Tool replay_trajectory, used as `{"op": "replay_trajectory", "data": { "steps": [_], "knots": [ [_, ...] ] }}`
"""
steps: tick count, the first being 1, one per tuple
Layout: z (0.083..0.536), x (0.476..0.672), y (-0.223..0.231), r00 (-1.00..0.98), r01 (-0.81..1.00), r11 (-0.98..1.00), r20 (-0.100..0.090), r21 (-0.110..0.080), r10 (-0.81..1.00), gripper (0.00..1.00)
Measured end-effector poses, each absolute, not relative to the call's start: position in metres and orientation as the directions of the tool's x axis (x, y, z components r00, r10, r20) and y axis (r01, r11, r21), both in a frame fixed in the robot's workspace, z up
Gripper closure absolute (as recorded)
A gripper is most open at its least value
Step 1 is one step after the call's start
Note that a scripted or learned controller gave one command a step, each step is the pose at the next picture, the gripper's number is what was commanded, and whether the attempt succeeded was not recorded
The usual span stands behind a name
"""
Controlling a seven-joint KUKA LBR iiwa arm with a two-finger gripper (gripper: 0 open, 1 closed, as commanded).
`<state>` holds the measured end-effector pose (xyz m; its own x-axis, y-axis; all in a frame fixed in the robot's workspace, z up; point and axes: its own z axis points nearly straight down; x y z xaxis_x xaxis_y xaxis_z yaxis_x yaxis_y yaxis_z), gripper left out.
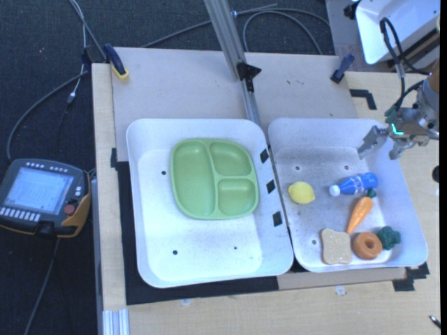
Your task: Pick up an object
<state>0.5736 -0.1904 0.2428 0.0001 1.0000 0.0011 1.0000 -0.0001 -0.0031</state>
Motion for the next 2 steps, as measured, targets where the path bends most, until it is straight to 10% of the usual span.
{"op": "replay_trajectory", "data": {
  "steps": [2],
  "knots": [
    [0.202,0.578,-0.193,0.000,1.000,0.000,0.001,-0.004,1.000,0.00]
  ]
}}
